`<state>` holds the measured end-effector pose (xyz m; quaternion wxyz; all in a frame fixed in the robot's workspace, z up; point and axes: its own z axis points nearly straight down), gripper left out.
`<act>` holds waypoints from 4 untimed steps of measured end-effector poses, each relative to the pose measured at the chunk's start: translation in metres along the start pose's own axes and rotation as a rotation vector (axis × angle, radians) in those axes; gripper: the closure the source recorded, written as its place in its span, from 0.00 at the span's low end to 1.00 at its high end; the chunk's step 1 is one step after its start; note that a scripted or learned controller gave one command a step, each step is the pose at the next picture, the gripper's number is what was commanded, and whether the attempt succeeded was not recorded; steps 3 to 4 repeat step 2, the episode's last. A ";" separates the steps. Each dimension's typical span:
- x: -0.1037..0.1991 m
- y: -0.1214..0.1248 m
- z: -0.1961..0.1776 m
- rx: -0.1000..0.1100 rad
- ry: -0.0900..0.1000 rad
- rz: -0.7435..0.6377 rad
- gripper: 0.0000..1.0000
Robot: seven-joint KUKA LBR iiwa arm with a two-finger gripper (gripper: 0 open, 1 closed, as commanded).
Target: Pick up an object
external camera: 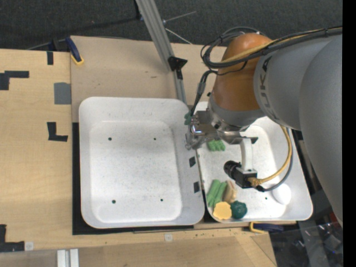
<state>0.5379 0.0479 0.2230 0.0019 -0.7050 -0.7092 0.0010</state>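
Note:
My gripper (193, 136) hangs low over the left edge of the right bin (297, 204), under the grey arm with its orange band. A small light-green ridged piece (216, 146) lies just to its right, close to it; I cannot tell whether they touch. At the bin's front lie a long green piece (213, 192), a tan piece (230, 191), a yellow round piece (222, 210) and a dark green piece (239, 208). A white object (282, 193) rests near the front right.
The left bin (133, 160) stands beside the right one, their walls meeting just left of the gripper. A slanted metal pole (158, 29) rises behind the bins. A black cable fitting (239, 174) hangs from the arm over the right bin.

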 end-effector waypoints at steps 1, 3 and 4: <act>0.051 0.006 0.005 -0.001 0.000 -0.001 1.00; 0.048 0.006 0.005 -0.001 -0.002 0.003 0.00; 0.048 0.006 0.005 -0.001 -0.002 0.003 0.00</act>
